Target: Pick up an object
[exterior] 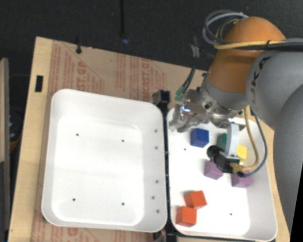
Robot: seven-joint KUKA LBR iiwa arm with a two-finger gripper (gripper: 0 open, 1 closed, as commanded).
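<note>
Two white bins [94, 217] sit side by side, blocks all in the right one. Gripper [189, 118] hangs beside the blue cube [199, 137]; can't tell its state. Cube's probably light, rigid, so pinch opposite flat faces.

Blocks [196, 198] in right bin [255, 223]
</note>
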